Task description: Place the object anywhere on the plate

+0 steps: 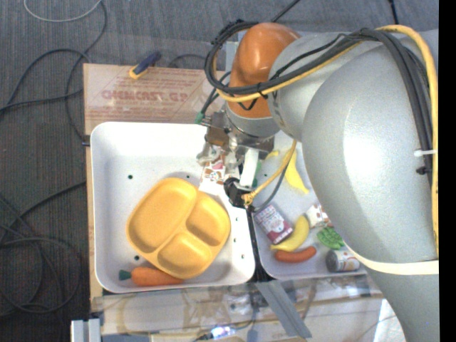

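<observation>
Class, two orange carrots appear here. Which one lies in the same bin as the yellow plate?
The carrot at the left bin's front edge, beside the yellow plate. The other carrot lies in the right bin, under the banana.

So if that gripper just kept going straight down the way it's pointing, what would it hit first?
Probably the white floor of the left bin, just beyond the yellow plate's upper right edge. The gripper points downward there, though depth is hard to judge from above.
</observation>
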